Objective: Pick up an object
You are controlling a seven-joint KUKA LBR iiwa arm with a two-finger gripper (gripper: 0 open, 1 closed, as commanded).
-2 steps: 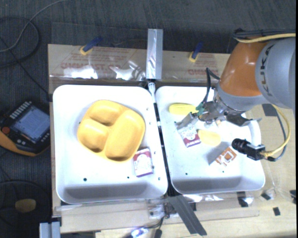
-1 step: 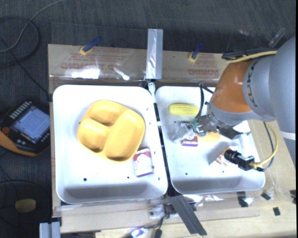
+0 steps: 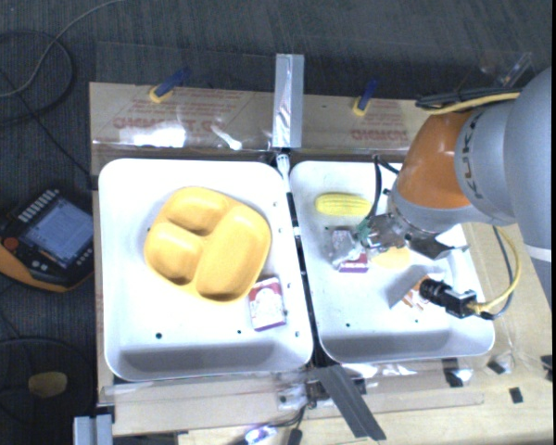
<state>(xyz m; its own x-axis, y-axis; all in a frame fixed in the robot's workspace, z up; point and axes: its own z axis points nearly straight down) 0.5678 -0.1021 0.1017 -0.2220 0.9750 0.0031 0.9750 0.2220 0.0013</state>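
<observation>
A small crumpled silver-and-pink packet (image 3: 346,251) lies mid-bin beside the pincer (image 3: 375,233), whose grip I cannot tell; open floor lies below.

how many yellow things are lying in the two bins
2. A large yellow compartment tray lies upside down in the left bin. A small yellow corn cob lies at the back of the right bin, left of the arm. The arm may hide others.

Smooth glossy white plastic bins (image 3: 120,276), a matt yellow foam-like lump (image 3: 207,241), grey carpet-like floor (image 3: 37,26).
</observation>
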